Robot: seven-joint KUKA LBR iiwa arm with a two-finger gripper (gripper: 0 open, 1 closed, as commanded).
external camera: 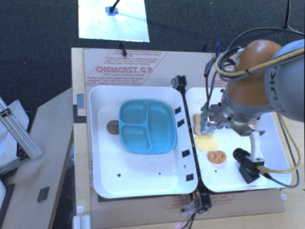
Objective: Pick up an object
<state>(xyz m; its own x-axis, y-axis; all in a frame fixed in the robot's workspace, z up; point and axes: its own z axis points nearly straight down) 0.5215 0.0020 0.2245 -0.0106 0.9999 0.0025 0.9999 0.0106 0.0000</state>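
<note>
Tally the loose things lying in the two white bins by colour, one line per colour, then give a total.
Blue: 1, the divided plate in the left bin.
Brown: 1, the small round disc beside the plate.
Yellow: 1, the flat piece in the right bin.
Orange: 1, the pretzel-shaped piece.
Total: 4

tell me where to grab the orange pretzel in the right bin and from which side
Judging from the view, take the orange pretzel across its outer loops, coming straight down from above. It lies flat on the right bin's floor, so its edges are the only grippable part. The yellow piece sits close on its upper left, so place the gripper fingers on the other sides.
</note>
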